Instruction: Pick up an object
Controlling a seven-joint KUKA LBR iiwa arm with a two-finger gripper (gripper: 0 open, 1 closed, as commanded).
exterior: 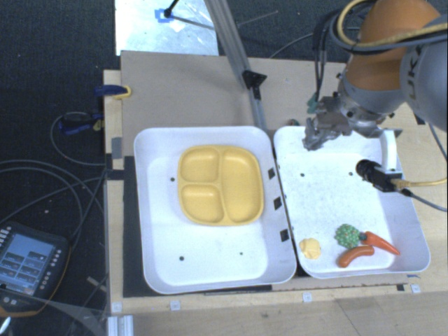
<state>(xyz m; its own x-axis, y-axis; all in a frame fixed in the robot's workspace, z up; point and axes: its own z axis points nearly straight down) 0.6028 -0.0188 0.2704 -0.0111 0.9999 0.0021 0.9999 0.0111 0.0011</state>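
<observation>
Nearest, right bin (420, 257): held four small toys bunched at its near right end, all apart from the gripper
Yellow lump (309, 248): lay leftmost of the bunch, just beside the bin's near wall, standing a little clear of the others
Orange-red sausage (355, 256): lay near the front wall, touching or nearly touching the green piece behind it
Green broccoli-like piece (346, 235): sat between the lump and the carrot, crowded on two sides
Carrot (382, 243): lay slanted at the right of the bunch, its thick end against the green piece
Left bin (157, 257): carried only a yellow divided plate (220, 185), lying flat at its middle
Dark fitting (372, 173): hung on a cable over the right bin's right side, farther back than the toys
Gripper (316, 137): hovered at the right bin's far left corner, well apart from every toy; carried nothing visible, and whether spread or pressed together could not be told
Step in hand: judged to be the approach, with no grasp begun
Next move: likely called for travel toward the near end of the right bin, then a descent over one toy; the yellow lump looked the easiest pick, being the least crowded
</observation>
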